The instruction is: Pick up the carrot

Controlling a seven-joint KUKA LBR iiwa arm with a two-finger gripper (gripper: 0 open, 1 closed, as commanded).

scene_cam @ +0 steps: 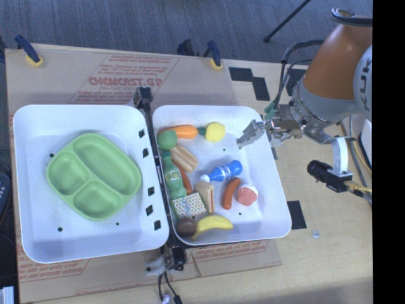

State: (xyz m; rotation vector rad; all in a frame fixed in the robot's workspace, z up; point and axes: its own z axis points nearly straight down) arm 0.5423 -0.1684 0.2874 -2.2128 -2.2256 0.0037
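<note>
Over the right rim of the right white bin, the grey two-finger gripper hovers with its fingers apart, holding nothing. The orange plastic carrot with a green top lies near the bin's far edge, just beside a round yellow lemon. A green divided plate rests in the left white bin.

A wooden bench carries a flattened cardboard sheet printed in red. On the cardboard sit two white bins side by side, the left bin and right bin. Blue-and-yellow clamps, apparently, grip the cardboard's far edge.
</note>
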